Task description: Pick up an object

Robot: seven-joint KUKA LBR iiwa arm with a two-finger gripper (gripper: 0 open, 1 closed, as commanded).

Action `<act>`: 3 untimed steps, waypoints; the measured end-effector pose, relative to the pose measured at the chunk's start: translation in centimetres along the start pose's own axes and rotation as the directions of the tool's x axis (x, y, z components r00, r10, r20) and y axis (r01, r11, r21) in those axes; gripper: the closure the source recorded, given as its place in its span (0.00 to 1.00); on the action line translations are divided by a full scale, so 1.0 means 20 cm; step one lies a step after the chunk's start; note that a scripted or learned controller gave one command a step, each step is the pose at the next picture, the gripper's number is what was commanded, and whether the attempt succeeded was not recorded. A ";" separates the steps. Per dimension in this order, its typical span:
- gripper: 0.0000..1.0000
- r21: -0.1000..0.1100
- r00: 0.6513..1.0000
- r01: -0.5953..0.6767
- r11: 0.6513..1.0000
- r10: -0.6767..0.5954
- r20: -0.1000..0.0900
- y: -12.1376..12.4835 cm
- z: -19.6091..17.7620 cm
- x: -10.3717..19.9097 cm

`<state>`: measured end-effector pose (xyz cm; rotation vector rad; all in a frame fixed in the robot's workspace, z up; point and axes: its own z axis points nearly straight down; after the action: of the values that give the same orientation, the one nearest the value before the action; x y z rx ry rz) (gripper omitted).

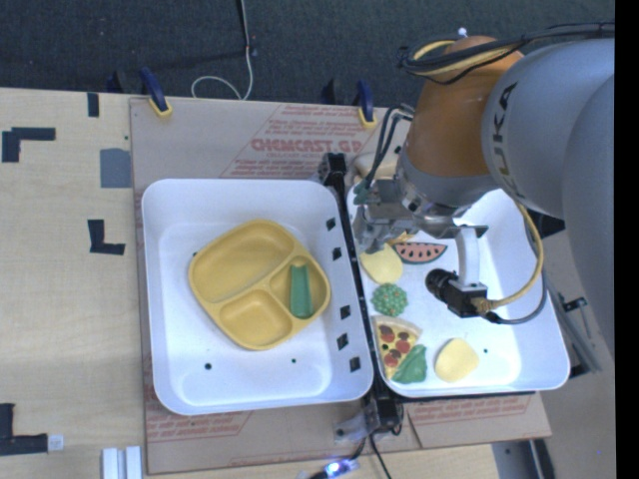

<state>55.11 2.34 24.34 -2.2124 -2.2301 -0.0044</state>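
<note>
Fingers (367,236) low in right bin (539,367), just above pale yellow piece (381,265)

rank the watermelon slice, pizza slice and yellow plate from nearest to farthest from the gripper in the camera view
1. watermelon slice: right bin, just beside the gripper.
2. pizza slice: right bin, lower down, toward the front edge.
3. yellow plate: in the left bin, across the divider.

Pickle (300,289) in tray (235,267), left bin (165,367)
</note>
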 end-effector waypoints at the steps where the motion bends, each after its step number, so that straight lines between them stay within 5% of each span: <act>1: 1.00 0.005 1.000 -0.004 1.000 0.004 0.002 0.00 -0.03 -0.02; 2: 1.00 0.002 1.000 0.001 1.000 -0.001 0.000 -0.04 -0.12 0.41; 3: 1.00 0.002 1.000 -0.010 1.000 0.010 0.003 -0.01 -0.18 0.16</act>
<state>54.79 5.49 28.04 -2.2238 -2.2197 0.0017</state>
